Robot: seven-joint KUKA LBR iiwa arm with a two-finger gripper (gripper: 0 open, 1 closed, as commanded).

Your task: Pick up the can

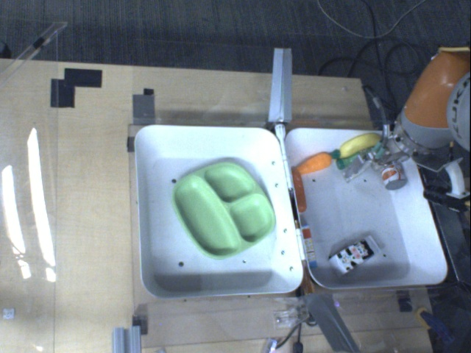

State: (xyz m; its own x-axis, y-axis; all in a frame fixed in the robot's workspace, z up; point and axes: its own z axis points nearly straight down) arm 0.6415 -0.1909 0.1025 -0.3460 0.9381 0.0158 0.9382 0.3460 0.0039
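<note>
One fixed camera looks down aslant on both bins [291,197]

I count two white bins [147,219], one green divided plate [223,208], one carrot [314,163], one banana [358,145], one can [393,176], one small dark packet [354,254].

Pale wood bench [73,219] under a clear glare-streaked sheet [29,197]; black tape marks [73,85] at upper left; dark carpet [184,13] beyond, black cable [368,17] looping across it
</note>
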